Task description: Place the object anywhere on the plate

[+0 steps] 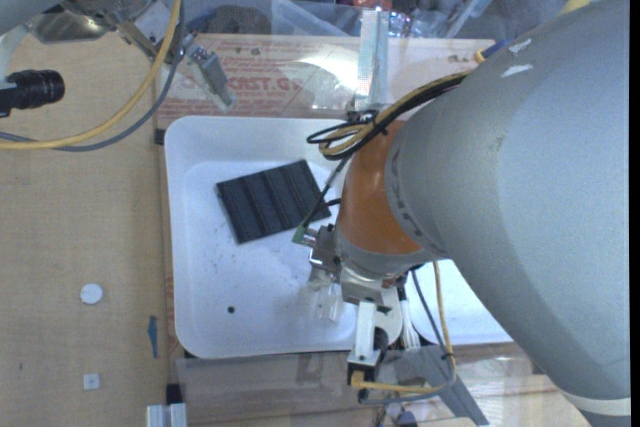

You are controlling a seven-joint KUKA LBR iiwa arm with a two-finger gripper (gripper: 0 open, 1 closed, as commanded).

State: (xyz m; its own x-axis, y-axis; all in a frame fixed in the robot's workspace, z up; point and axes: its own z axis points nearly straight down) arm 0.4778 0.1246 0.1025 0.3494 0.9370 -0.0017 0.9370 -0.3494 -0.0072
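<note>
Black ribbed flat slab (267,200) lying tilted in white bin (190,245), gripper (325,300) nearby, grip state indiscernible

Bright overhead light, soft focus

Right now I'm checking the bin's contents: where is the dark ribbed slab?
In the camera view the dark ribbed slab lies flat and tilted in the upper middle of the white bin, just left of the arm's orange band.

White bin (190,245): dark ribbed slab (268,200) occupies the far centre; left and near floor open; arm (500,215) blocks right.
</note>
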